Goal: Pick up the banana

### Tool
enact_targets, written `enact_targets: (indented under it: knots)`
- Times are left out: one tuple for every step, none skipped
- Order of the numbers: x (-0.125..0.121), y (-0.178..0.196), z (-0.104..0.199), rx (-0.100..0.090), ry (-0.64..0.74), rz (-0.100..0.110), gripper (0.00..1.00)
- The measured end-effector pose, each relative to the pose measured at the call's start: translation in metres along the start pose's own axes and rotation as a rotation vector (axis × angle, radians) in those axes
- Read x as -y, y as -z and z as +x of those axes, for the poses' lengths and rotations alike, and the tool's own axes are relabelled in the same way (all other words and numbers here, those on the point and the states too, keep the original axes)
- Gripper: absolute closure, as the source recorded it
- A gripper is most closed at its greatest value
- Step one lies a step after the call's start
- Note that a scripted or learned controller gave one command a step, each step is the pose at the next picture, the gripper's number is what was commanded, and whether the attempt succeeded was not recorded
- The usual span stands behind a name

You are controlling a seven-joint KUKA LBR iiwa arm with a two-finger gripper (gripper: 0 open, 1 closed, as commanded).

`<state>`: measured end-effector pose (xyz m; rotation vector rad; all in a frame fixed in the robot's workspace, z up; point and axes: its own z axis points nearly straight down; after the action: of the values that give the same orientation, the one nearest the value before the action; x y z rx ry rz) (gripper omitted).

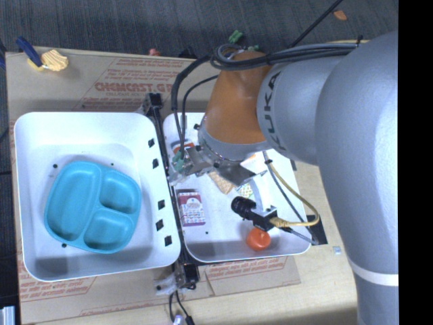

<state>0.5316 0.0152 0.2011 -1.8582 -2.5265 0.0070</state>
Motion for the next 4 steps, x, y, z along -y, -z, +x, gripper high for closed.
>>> enact_targets:
  knots:
    - [-0.002, -0.01, 0.068, 0.001, 0.105, -0.002, 1.0]
    - [0.007, -0.062, 0.091, 0.001, 0.573, -0.001, 1.0]
    - [-0.055, -0.106, 0.121, 0.012, 0.465, -0.011, 1.0]
    - [-0.056, -0.105, 0.117, 0.019, 0.462, -0.014, 0.0]
